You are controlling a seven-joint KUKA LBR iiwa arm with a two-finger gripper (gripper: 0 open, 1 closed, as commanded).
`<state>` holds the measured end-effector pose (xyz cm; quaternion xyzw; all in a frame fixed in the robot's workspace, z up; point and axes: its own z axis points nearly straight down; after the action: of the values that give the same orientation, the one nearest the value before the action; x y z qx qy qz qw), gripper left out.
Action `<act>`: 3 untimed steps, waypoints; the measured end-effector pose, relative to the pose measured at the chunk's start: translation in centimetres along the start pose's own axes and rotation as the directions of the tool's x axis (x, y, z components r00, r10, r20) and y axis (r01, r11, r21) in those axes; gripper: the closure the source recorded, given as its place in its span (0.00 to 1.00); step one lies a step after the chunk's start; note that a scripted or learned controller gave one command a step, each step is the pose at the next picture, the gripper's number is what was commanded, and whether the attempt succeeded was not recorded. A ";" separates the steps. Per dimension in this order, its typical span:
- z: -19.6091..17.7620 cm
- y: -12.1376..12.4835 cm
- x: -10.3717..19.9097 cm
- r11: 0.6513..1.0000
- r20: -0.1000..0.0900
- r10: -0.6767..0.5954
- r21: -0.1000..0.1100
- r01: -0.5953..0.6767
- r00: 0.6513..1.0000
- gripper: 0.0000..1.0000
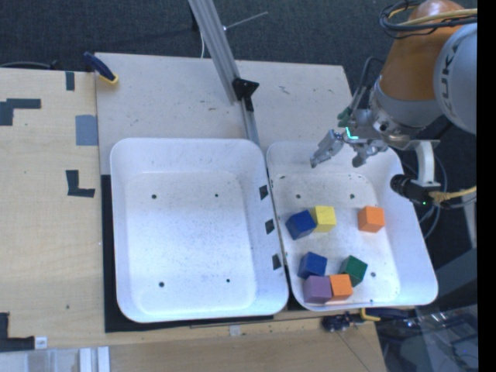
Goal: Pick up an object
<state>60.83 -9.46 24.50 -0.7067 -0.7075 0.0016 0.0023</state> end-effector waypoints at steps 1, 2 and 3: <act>-0.2 0.1 0.0 1.000 0.001 -0.001 -0.004 0.001 1.000 0.00; 5.5 0.1 0.1 1.000 0.001 0.000 0.002 0.000 1.000 0.00; 11.0 -0.2 -0.9 1.000 0.002 0.001 0.002 -0.001 1.000 0.00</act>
<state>60.55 -10.30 13.50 -0.7070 -0.7072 0.0030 0.0025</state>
